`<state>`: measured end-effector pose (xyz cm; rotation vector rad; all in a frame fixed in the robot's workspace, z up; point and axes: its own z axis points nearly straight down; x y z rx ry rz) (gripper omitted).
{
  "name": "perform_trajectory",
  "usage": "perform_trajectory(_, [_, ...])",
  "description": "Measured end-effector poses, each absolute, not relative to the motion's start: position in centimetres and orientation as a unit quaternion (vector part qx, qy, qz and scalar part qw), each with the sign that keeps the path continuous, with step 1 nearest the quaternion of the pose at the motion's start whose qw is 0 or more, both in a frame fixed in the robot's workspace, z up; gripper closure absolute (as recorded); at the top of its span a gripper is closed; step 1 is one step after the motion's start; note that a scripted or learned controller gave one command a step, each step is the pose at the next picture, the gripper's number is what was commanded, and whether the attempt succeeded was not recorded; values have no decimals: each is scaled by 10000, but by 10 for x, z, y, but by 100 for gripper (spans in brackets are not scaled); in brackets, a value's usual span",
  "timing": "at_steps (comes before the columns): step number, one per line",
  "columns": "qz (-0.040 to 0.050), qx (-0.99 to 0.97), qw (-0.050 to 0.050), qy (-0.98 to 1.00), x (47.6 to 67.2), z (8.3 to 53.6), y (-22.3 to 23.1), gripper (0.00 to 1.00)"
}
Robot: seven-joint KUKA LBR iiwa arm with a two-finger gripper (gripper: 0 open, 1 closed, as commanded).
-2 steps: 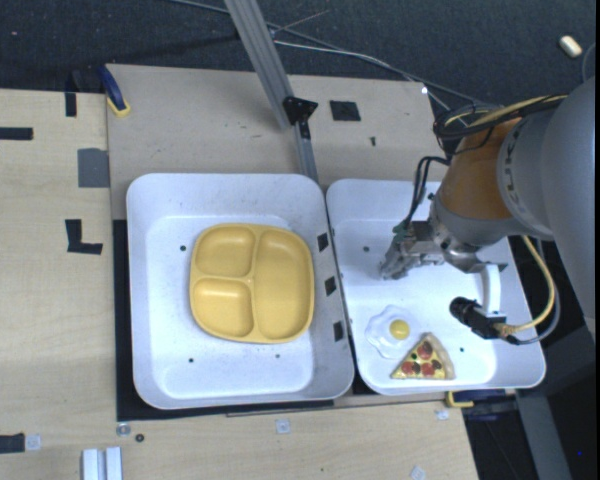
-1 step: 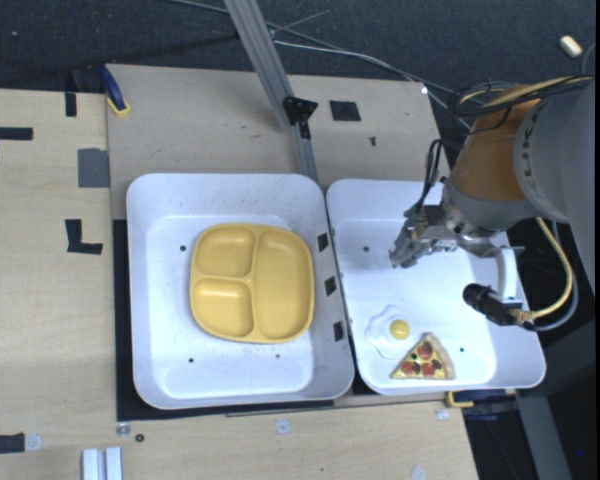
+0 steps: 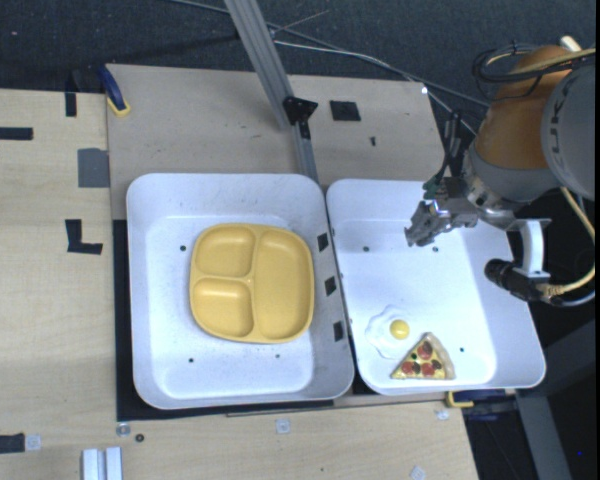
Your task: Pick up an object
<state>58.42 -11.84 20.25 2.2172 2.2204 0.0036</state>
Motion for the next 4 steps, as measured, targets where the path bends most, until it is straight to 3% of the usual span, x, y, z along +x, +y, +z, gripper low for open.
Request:
perform_trajectory(1, [13, 7062, 19, 7080, 584, 262, -110, 100])
perform_trajectory(2, [6, 7067, 10, 7075, 585, 293, -110, 100])
perform_trajectory(4, [-9, 7052, -8, 7090, 584, 263, -3, 100])
